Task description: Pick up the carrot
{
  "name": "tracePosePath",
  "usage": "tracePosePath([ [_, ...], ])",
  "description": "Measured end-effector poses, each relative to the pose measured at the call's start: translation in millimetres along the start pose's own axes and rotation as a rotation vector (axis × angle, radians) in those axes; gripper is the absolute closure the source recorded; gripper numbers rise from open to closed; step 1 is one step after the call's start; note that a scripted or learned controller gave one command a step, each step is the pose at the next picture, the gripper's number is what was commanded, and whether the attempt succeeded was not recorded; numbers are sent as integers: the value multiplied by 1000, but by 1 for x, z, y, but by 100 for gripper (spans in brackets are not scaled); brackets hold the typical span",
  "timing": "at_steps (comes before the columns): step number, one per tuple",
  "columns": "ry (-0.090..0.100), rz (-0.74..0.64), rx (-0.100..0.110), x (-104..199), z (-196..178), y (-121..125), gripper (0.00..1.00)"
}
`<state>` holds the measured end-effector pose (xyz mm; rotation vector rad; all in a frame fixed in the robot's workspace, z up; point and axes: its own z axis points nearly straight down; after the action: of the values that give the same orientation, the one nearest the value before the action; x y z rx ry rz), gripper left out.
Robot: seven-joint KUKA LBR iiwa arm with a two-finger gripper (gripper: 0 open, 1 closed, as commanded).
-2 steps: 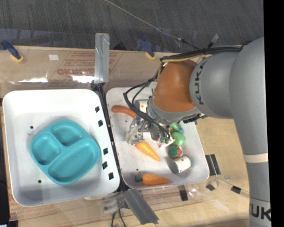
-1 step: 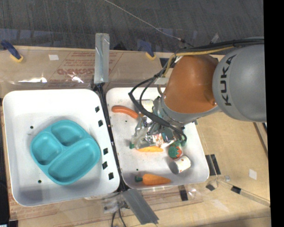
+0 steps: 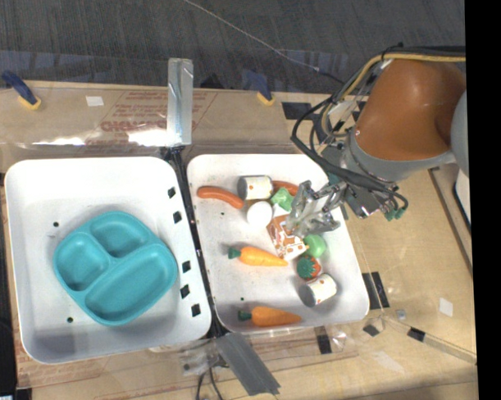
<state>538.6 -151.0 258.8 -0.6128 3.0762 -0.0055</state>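
Note:
Two carrots with green tops lie in the right bin (image 3: 343,257). One carrot (image 3: 262,256) is in the bin's middle and the other carrot (image 3: 273,317) rests along the front wall. A longer curved orange piece (image 3: 221,196) lies at the back left. My gripper (image 3: 300,221) hangs low over the bin's right half, above a red and white carton (image 3: 286,241). It is just right of the middle carrot and apart from it. Nothing orange shows in the gripper.
Around the gripper crowd a white can (image 3: 254,187), a white egg (image 3: 259,212), green pieces (image 3: 317,246), a red fruit (image 3: 309,268) and a white cup (image 3: 319,291). A teal divided plate (image 3: 113,265) sits in the left bin (image 3: 28,186).

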Motion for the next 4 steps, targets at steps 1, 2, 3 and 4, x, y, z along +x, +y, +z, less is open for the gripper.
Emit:
tracePosePath([
  [1, 9, 38, -9, -36, 87, -43, 100],
  [2, 3, 38, -4, -37, 83, -44, 0],
  [3, 5, -155, -8, -2, 118, 12, 0],
  [4, 5, -112, -7, 0, 168, 22, 0],
])
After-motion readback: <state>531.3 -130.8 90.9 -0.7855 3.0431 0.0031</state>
